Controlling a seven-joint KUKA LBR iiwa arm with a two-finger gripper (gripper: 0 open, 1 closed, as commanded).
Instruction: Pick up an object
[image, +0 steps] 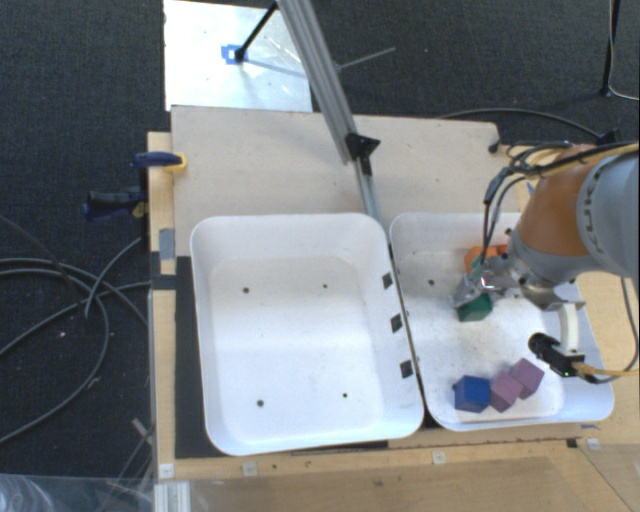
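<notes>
Gripper sits right of frame centre, in the right bin, touching a green block. Whether it pinches anything, I cannot tell.

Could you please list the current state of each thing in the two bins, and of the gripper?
gripper: low in the right bin, at the green block
green block: on bin floor
orange object: partly hidden
blue block: resting, untouched
purple blocks: resting beside it
</notes>
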